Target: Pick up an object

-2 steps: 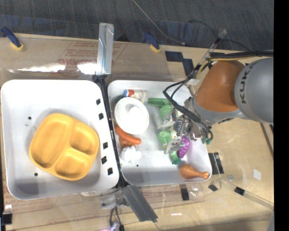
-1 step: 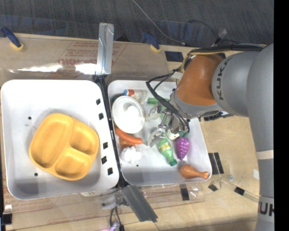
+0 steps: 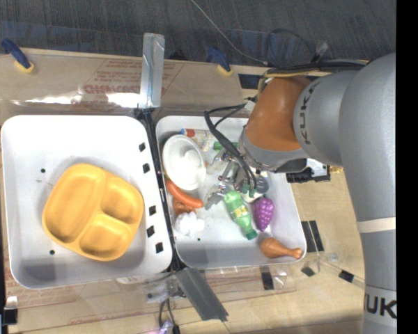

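Just below-right of fingers (image 3: 226, 186), green bottle (image 3: 240, 213), in rt bin (image 3: 292, 207).

The left bin (image 3: 14, 186) holds a yellow divided plate (image 3: 92, 211). In the right bin (image 3: 292, 207) the gripper (image 3: 226, 183) hangs low among a white bowl (image 3: 183, 161), a carrot (image 3: 183, 197), a green bottle (image 3: 240, 214), purple grapes (image 3: 263, 212) and a chicken leg (image 3: 279, 248).

Counter (image 3: 76, 75): brown cardboard sheet on top, taped down.
Left bin (image 3: 14, 186): sits at nine o'clock.
Right bin (image 3: 292, 214): touching it, toward three o'clock.
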